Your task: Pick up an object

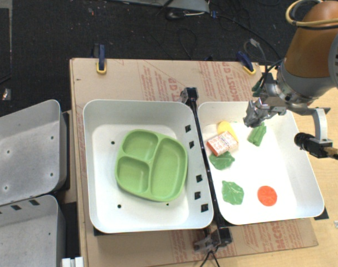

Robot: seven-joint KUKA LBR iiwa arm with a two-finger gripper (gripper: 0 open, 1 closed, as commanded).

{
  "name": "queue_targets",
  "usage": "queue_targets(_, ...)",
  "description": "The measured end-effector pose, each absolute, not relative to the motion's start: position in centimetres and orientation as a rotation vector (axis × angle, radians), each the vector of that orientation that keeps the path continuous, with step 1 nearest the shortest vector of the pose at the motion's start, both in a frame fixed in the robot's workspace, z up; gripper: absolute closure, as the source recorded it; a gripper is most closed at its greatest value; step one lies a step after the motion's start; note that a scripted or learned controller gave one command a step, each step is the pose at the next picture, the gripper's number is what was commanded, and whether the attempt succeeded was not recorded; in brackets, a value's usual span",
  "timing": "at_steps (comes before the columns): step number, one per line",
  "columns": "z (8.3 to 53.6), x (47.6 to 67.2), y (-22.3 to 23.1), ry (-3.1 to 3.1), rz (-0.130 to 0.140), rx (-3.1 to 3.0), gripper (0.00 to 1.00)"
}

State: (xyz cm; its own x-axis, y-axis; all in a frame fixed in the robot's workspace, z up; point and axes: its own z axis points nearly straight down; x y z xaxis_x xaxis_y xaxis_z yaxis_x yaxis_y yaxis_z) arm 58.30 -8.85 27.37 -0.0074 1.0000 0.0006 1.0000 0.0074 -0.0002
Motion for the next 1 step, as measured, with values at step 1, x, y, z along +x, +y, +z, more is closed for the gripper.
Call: queue_targets(1, 25.67, 58.76, -3.32, -2.228, 0.001, -2.213, 1.0)
